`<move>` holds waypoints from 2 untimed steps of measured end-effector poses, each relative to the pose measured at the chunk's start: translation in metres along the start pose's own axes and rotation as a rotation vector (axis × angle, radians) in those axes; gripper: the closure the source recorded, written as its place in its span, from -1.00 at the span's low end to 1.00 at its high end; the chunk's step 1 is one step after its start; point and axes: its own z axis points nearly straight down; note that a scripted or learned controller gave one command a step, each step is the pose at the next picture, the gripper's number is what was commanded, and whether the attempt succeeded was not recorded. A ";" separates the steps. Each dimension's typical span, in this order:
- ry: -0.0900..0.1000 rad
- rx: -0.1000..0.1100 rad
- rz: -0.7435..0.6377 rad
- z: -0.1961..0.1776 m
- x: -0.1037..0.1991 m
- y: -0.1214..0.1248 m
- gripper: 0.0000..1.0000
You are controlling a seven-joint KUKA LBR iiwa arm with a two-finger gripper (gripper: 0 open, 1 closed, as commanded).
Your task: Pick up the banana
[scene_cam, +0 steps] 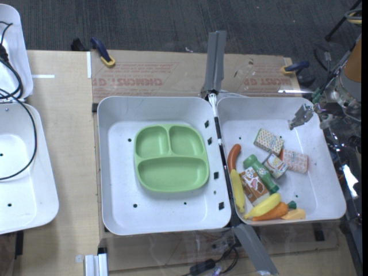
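Note:
The banana [236,190], a long yellow toy, lies along the left wall of the right bin [322,154], lengthwise from front to back. A red sausage-like piece [233,156] lies just behind it, and a brown printed box [252,184] is beside it on the right. My gripper [299,118] hangs over the bin's far right part, well away from the banana and up to its right. Nothing shows in its grasp.
The right bin also holds a green bottle [261,172], small patterned boxes [268,141], a pink box [295,161], a second yellow piece [265,204] and an orange carrot [271,213]. A green divided plate [171,157] sits in the left bin [112,171].

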 end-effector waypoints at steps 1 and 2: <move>0.000 0.002 0.099 0.036 0.033 -0.065 -1.00; -0.003 -0.007 0.027 0.091 0.068 -0.120 -1.00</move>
